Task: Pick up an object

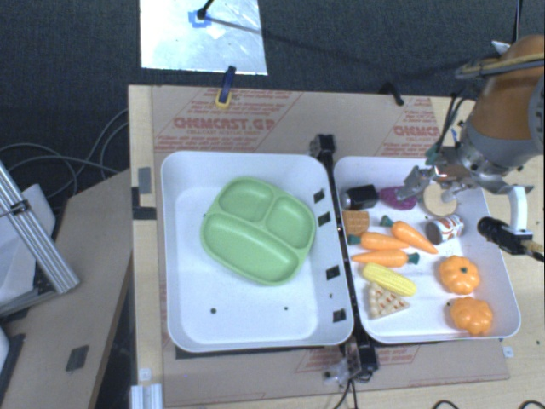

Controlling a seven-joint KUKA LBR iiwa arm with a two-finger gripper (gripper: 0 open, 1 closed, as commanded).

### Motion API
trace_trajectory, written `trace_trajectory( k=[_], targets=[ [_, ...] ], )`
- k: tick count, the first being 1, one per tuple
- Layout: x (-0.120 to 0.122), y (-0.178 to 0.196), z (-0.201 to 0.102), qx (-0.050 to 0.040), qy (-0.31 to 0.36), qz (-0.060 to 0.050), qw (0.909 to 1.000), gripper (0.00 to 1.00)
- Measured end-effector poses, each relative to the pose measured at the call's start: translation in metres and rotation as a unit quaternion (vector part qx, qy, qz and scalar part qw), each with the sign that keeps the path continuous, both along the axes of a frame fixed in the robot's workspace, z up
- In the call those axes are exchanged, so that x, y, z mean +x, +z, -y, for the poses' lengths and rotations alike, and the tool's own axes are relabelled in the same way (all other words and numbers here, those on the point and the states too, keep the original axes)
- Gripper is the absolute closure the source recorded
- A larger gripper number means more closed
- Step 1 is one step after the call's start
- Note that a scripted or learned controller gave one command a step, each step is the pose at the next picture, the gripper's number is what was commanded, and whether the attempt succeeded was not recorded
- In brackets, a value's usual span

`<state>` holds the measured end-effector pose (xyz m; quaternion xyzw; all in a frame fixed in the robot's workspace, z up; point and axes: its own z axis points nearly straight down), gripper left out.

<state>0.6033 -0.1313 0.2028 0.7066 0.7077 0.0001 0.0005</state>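
My gripper (431, 182) hangs over the back of the right bin (511, 307), just above a purple piece (395, 198) and a tan round disc (439, 203). No object shows in its grasp. Below it in the bin lie two carrots (398, 238), a small red and white can (444, 227), a corn cob (389, 279), a waffle wedge (382, 302), an orange cracker (356, 222), a black block (360, 196) and two orange pumpkins (460, 275) (471, 313).
The left bin (192, 313) holds a green divided plate (258, 230). A black divider with clips (332, 228) runs between the bins. The grey and orange arm (507, 109) reaches in from the upper right. A black bracket (502, 233) juts over the right bin's edge.
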Motion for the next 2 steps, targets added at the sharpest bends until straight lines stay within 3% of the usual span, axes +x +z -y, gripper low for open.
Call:
trace_trajectory(
  k=[2],
  targets=[
    [0.012, -0.108, 0.001, 0.0005, 0.000, -0.001, 1.0000, 0.00]
  ],
)
